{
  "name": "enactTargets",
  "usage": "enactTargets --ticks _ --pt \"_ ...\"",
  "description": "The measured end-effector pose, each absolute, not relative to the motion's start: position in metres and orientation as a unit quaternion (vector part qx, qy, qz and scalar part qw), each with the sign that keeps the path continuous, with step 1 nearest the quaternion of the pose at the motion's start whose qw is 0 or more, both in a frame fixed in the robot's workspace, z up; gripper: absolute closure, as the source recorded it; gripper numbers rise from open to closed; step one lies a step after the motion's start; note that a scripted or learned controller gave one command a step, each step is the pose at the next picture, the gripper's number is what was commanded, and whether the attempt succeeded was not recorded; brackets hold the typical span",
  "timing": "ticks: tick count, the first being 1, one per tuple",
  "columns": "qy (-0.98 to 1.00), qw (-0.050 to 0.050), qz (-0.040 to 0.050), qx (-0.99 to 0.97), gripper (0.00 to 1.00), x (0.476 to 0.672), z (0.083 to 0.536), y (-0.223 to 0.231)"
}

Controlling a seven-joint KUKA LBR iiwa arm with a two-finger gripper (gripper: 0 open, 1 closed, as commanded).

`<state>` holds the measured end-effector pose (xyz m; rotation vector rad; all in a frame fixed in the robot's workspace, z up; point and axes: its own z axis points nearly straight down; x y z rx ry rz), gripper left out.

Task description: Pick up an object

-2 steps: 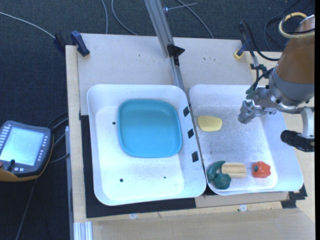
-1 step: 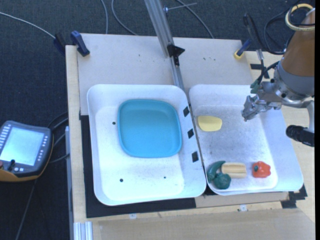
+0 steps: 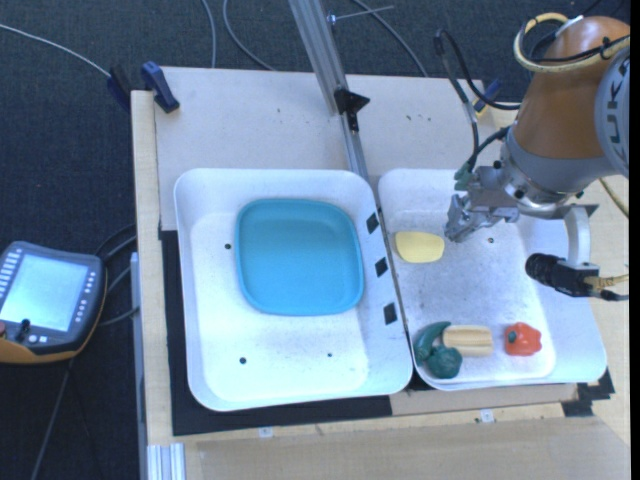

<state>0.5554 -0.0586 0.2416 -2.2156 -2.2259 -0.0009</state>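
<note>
Green rounded toy [image 3: 438,350], tan block [image 3: 468,341], red pepper [image 3: 522,339] along right bin's [image 3: 560,368] front; jaws above yellow oval piece [image 3: 419,246], state unclear.

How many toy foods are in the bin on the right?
4: a yellow piece near the end effector; green, tan and red pieces along the front edge.

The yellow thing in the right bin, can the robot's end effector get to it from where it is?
Probably yes. The end effector hovers just right of the yellow piece, with bare bin floor around it and nothing lying on top. The green, tan and red toys sit far off at the bin's near edge.
</note>
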Motion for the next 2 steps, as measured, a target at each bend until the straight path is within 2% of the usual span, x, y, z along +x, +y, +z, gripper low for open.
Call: enactTargets --ticks 1,2 --pt "-0.709 0.000 -0.0008 -0.705 1.00 0.563 0.251 -0.007" --pt "-0.709 0.001 0.0000 -0.705 1.00 0.568 0.237 0.048"
